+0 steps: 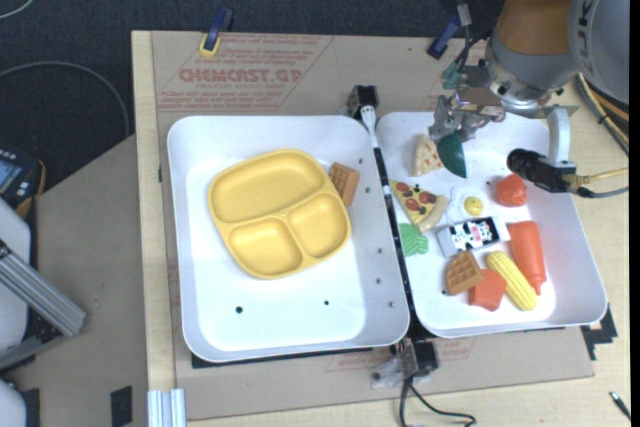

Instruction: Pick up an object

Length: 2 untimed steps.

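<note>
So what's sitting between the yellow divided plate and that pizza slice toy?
In the camera view, a brown waffle piece leans at the yellow plate's right edge; then come the two bins' adjoining rims, then the pizza slice.

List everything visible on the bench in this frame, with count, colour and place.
bins: 2, white, side by side
divided plate: 1, yellow, left bin
waffle piece: 1, brown, left bin, beside plate
pizza slices: 2, right bin, upper left
green pieces: 2, right bin
tomato: 1, red, right bin
carrot: 1, orange, right bin
corn: 1, yellow, right bin
clamps: 2, blue, bench back edge
gripper: 1, grey, over right bin
</note>
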Each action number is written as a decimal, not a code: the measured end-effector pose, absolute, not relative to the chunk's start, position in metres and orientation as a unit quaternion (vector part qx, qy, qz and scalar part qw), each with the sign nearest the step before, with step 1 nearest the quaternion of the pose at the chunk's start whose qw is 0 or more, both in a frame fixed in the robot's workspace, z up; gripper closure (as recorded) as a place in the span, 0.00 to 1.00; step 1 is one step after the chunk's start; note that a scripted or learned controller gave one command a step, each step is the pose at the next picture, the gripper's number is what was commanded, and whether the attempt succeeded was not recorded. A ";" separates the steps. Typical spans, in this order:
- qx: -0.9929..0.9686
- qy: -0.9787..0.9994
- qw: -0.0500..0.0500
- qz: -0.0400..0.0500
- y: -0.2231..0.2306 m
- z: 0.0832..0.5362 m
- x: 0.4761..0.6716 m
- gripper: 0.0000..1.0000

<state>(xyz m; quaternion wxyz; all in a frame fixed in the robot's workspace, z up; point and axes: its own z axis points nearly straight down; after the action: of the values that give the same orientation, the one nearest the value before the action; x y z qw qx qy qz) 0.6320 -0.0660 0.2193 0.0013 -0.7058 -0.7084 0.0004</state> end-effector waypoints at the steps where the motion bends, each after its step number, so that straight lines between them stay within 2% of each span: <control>1: -0.705 -0.709 -0.001 -0.001 -0.003 0.222 0.643 1.00; 2: -0.706 -0.708 -0.001 -0.001 -0.004 0.221 0.653 1.00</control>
<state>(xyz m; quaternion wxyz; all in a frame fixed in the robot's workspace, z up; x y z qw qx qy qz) 0.6534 -0.0039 0.2213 -0.0011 -0.7065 -0.7077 -0.0011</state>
